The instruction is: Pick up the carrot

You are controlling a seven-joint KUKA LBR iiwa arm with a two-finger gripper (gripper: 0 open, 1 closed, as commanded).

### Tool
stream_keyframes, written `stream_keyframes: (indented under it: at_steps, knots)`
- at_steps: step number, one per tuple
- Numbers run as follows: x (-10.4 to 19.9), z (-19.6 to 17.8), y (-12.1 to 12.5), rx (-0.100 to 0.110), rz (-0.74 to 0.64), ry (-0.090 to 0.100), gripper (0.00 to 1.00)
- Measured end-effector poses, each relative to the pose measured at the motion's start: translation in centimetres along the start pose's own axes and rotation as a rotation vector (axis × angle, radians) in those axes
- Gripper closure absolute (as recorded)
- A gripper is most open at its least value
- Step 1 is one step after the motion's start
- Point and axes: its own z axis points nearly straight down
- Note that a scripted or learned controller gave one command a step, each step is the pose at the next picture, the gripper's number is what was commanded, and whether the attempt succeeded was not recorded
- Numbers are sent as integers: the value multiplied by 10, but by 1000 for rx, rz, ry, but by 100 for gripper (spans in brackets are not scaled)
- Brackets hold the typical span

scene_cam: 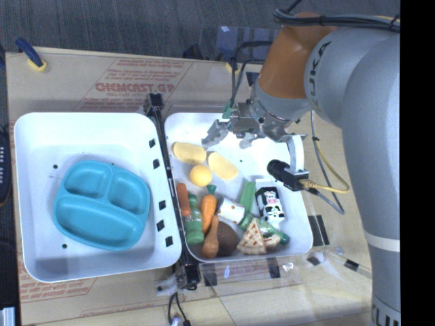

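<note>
Figure: approach step, before any grasp. You see the arm (353, 73) reaching in from the right, with its jaws (228, 133) hanging over the far part of the right bin (299, 240). The jaws stand open with nothing between them; the metal fingers (212, 136) splay out above bare white floor.

The carrot (209, 213) lies well nearer the camera than the jaws and slightly to their left, in the crowded near half of that bin. It is a short orange cone with a small green tuft at its far end, lying roughly along the bin's length. Nearer than the jaws and just short of the carrot sit two pale yellow pieces (204, 160) and a lemon (200, 176). A green bottle (195, 221) lies touching the carrot on its left, and a thin orange-red stick (183, 199) lies beyond that, against the bin wall. A brown pear-shaped piece (213, 240) sits at the carrot's near end.

Judged from this layout, the next move calls for you to carry the jaws toward the camera, past the lemon, then turn them to close across the carrot's width and descend. The neighbours leave little room for the fingers, so a skewed descent would probably catch the bottle.

The left bin (41, 141), holding a blue tray (102, 206), takes no part.
</note>
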Motion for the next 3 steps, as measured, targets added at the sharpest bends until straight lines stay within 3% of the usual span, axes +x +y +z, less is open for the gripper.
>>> stream_keyframes:
  at_steps: [1, 2, 3]
  knots:
    - [-7, 129, -32, 0, 7, -4, 0]
    - [-6, 118, -31, 4, -5, -4, 100]
    - [58, 25, -108, -8, 26, 1, 100]
